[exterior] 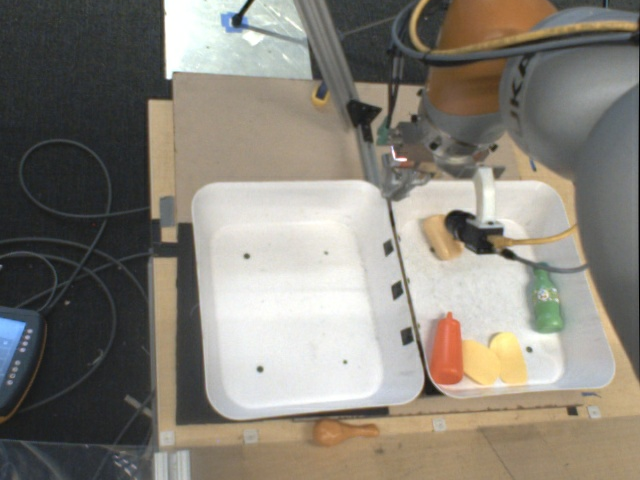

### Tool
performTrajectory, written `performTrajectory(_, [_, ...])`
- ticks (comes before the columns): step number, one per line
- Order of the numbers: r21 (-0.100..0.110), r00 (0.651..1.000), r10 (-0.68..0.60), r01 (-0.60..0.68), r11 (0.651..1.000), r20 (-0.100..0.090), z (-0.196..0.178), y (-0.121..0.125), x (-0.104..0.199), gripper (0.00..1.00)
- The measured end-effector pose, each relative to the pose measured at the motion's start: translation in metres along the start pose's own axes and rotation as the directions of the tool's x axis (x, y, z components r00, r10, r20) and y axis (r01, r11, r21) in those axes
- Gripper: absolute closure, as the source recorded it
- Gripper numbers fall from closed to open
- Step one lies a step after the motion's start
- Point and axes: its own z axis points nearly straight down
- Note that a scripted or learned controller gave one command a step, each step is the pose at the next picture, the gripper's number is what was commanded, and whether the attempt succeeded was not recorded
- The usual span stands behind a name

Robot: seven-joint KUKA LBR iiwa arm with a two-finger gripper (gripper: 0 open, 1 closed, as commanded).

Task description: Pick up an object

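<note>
The pick is not yet done. The gripper (398, 182) hangs over the 11 o'clock corner of the right bin (480, 293), carrying nothing visible, and whether it is open or closed cannot be told. The likeliest target, a tan rounded block (437, 238), lies at the gripper's 4 o'clock, flat on the bin floor and well apart from the red bottle (446, 348).

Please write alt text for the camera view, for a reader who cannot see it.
A grey robot arm with an orange band has its gripper at the far rim where two shallow white bins meet. The right bin holds a tan block, a red bottle, two yellow oval pieces and a green bottle.
</note>
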Motion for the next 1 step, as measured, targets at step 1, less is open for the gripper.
performTrajectory(1, [0.0,1.0,-0.001,0.001,1.0,0.0,0.0096,-0.0144,0.0475,1.0])
